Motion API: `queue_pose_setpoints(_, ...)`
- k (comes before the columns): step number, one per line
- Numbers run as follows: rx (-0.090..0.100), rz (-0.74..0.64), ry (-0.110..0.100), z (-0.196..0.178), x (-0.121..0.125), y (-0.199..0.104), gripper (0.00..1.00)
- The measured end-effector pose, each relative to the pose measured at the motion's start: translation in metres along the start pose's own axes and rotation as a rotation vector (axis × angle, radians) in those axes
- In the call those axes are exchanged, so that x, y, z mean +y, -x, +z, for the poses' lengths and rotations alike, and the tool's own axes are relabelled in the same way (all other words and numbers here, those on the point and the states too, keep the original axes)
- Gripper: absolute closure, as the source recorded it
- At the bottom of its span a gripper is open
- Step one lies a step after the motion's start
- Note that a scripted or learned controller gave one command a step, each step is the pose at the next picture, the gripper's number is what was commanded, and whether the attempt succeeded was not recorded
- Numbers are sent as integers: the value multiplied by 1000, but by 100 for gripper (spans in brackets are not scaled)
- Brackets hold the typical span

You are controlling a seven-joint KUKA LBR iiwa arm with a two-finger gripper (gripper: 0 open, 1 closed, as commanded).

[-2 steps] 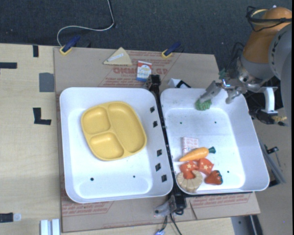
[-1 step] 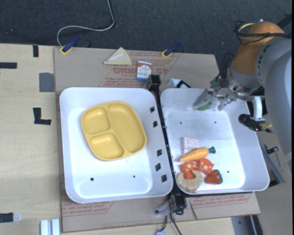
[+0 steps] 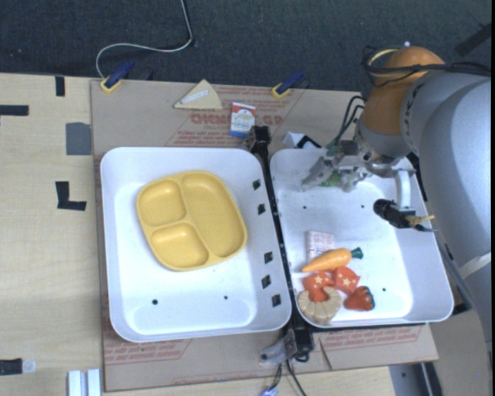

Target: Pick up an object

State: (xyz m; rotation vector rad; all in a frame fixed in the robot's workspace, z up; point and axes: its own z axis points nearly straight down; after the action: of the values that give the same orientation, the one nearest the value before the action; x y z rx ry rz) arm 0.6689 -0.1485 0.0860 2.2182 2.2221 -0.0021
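We can make out faint red printing on the brown cardboard sheet point(image 3: 355, 357) under the bins, too blurred to read, and the small red, white and blue carton point(image 3: 242, 120) standing behind the left bin carries print we cannot read either. We count two shallow white bins: the left bin point(image 3: 124, 304) holds one yellow three-compartment plastic plate point(image 3: 190, 219); the right bin point(image 3: 412, 291) holds a cluster near its front edge. There we count one orange toy carrot with a green top point(image 3: 330, 259), one small pale pink packet point(image 3: 319, 242) just behind it, one red strawberry-like toy with pale spots point(image 3: 330, 281), one red pepper-like piece point(image 3: 360, 299) and one beige ridged shell-shaped toy point(image 3: 321, 306), all touching or nearly so. The grey two-finger gripper point(image 3: 337, 172) sits over the rear of the right bin, well apart from that cluster, with nothing visible between its fingers; whether they are spread or closed we cannot tell. Behind the bins lie one pale triangular wedge point(image 3: 200, 96), two blue-and-yellow clamps point(image 3: 117, 76) and a thin white cable point(image 3: 161, 46) on the dark floor
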Motion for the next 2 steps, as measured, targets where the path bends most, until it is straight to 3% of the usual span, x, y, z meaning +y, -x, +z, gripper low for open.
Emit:
queue_pose_setpoints(1,2,3,-3,-31,-125,9,0)
queue_pose_setpoints(2,4,1,-4,-18,-186,-30,0)
